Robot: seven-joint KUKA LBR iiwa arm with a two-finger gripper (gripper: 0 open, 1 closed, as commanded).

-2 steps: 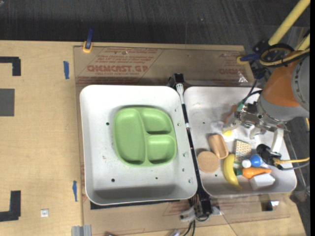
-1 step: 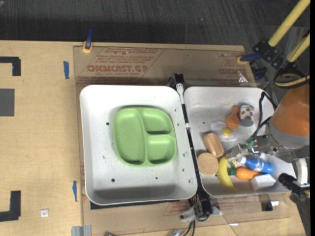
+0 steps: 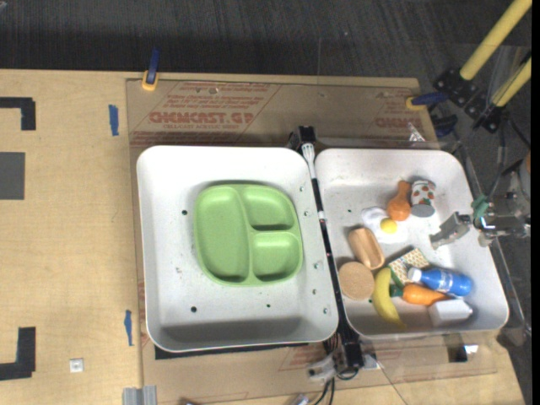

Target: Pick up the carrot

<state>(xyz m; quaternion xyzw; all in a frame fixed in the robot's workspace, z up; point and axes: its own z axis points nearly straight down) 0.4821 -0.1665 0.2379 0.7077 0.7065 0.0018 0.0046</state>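
White plastic forms both bins; the gripper point(image 3: 450, 229) is seen over the right bin point(image 3: 337, 171), close to its right wall. The state of the jaws cannot be told from this angle, and nothing is seen held in them.

The carrot point(image 3: 422, 294) is found nearer the front wall than the jaws and slightly to their left, apart from them. It lies flat among other goods. A blue bottle point(image 3: 445, 282) is pressed along its far side, between it and the jaws. A white block point(image 3: 450, 312) is set against its front right. A banana point(image 3: 385, 299) is curved just beside its left end. A checkered piece point(image 3: 408, 264) is noted just behind that end.

Further left of the jaws, a brown disc point(image 3: 356, 281) and a tan roll point(image 3: 364, 245) are recorded, and a fried egg point(image 3: 383, 224) lies level with the jaws. Beyond the jaws toward the back wall, a second orange piece point(image 3: 399, 202) is observed beside a grey and white item point(image 3: 423, 196) that cannot be identified.

Well to the left of the jaws, across the divide between the bins, a green plate point(image 3: 221, 234) with three compartments is seated in the left bin point(image 3: 164, 184). Brown cardboard point(image 3: 67, 226) is laid under both bins.
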